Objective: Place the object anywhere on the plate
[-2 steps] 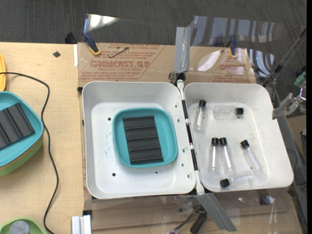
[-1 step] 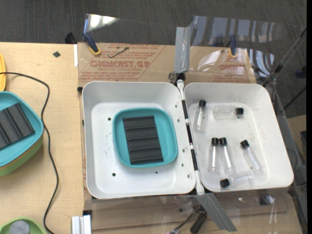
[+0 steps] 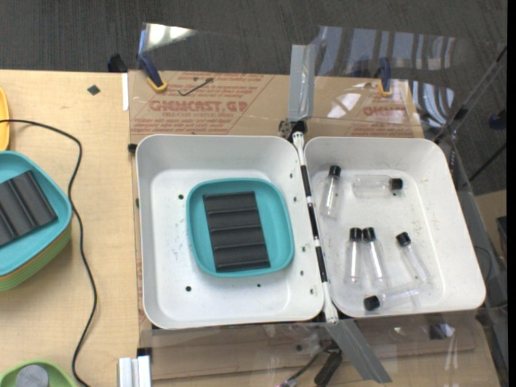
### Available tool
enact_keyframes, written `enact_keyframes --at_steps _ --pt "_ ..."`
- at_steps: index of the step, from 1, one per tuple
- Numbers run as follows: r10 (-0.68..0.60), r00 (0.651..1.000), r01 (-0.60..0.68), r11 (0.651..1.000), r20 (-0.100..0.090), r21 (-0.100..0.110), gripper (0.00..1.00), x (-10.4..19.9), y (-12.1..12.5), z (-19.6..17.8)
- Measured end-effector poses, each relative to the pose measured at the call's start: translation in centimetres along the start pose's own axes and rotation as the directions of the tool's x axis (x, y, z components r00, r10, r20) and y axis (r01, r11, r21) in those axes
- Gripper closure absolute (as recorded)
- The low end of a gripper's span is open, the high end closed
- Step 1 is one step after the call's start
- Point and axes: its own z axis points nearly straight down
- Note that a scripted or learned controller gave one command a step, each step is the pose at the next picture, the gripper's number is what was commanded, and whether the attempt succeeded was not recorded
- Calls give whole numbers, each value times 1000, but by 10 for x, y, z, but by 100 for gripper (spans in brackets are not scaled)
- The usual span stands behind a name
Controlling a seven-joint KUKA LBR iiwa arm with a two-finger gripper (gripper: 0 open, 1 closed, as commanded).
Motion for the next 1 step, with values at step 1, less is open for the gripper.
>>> enact_keyframes --at_steps 1 --pt "90 996 -90 996 0 0 0 32 30 0"
